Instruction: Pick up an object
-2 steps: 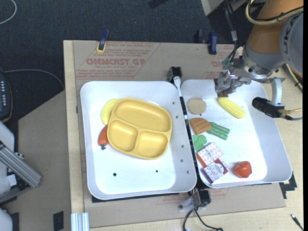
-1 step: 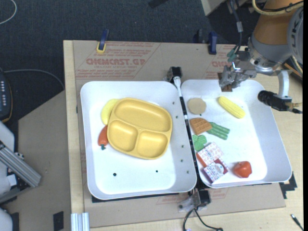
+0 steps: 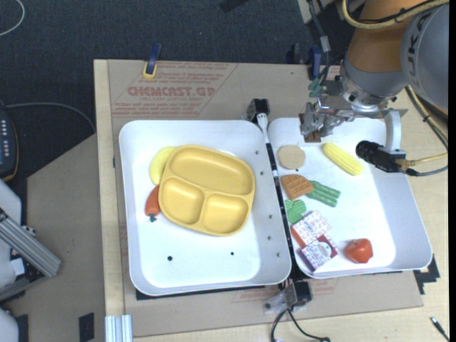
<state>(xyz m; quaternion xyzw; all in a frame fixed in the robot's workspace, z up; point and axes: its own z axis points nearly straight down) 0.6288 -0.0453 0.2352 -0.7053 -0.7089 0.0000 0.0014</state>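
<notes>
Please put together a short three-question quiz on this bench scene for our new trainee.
1. True or false: the yellow divided tray lies in the right bin.
2. Which thing lies nearest the gripper? A) red tomato B) tan round cookie C) orange-red pepper
3. Fill in: the corn cob lies in the ____ bin.

Key
1. False; it lies in the left bin.
2. B.
3. Right.
</notes>
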